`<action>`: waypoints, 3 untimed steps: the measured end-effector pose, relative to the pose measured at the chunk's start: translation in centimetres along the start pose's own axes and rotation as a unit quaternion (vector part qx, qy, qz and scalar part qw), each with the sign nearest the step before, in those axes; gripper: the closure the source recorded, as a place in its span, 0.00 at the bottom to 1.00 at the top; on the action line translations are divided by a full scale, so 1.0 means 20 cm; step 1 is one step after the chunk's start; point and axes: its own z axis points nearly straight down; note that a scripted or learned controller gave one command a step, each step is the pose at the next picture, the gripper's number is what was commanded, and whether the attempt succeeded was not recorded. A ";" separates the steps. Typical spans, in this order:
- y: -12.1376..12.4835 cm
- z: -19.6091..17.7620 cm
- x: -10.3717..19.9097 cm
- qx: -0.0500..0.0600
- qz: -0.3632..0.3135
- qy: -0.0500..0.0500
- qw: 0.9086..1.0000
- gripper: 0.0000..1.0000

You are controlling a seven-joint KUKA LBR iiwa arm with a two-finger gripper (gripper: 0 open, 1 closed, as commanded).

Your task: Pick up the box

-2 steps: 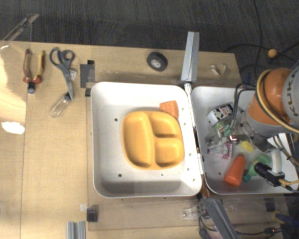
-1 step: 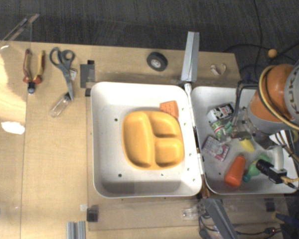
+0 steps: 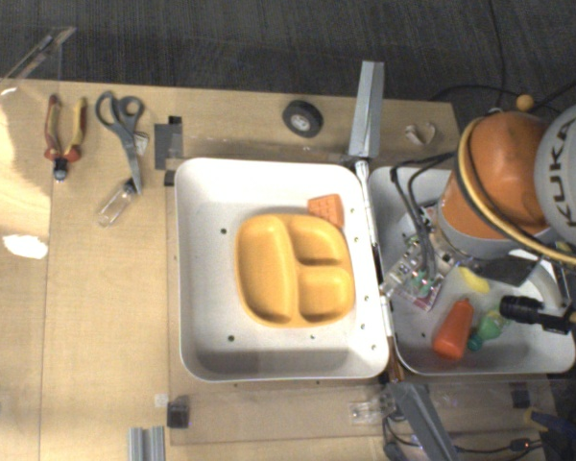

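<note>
The gripper hangs low over the right bin, its state impossible to tell. The small orange box lies in the left bin, touching the yellow divided tray, so I'd approach from its free upper side. "KUKA" reads on the arm.

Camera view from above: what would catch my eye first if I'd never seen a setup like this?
Probably the yellow tray with three compartments, lying in the middle of the left bin, with a small orange box at its far edge. Next, the arm with its big orange band looms over the right bin, where an orange carrot lies.
</note>
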 end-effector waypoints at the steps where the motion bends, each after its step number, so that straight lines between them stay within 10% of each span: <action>1: 0.36 -0.21 0.03 0.001 0.175 0.001 0.985 1.00; 2: 0.36 -0.21 0.03 0.001 0.174 0.001 0.985 0.00; 3: 0.15 -0.38 -0.22 0.001 0.184 0.000 0.983 0.00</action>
